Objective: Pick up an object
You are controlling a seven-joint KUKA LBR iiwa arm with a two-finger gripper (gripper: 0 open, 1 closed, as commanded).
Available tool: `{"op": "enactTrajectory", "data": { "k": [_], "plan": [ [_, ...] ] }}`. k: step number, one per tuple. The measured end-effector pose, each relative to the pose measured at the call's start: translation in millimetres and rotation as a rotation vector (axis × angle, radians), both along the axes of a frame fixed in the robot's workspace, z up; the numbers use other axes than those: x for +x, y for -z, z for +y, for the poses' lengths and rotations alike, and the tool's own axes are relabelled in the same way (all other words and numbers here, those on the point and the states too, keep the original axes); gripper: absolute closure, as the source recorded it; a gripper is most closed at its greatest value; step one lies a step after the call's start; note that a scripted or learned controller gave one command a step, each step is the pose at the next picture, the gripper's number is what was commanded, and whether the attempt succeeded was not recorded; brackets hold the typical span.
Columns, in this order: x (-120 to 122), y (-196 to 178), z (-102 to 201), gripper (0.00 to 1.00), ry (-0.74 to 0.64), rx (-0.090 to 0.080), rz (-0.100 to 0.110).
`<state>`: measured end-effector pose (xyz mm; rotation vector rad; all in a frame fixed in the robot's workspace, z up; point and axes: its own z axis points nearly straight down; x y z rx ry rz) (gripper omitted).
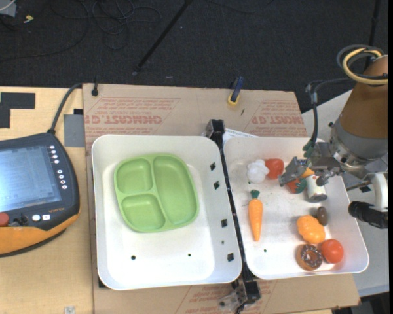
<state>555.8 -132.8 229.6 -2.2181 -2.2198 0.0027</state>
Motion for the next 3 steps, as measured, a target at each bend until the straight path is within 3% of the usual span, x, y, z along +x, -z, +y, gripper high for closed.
{"op": "enactTrajectory", "data": {
  "k": [1,2,3],
  "plan": [
    [8.7,45.5,87.1,0.0,-0.006,0.003,0.004],
    [-85.1,35.9,182.7,0.0,-0.007,0.003,0.008],
    [-36.2,43.1,230.7,0.0,-0.003,0.0,-0.002]
  ]
}}
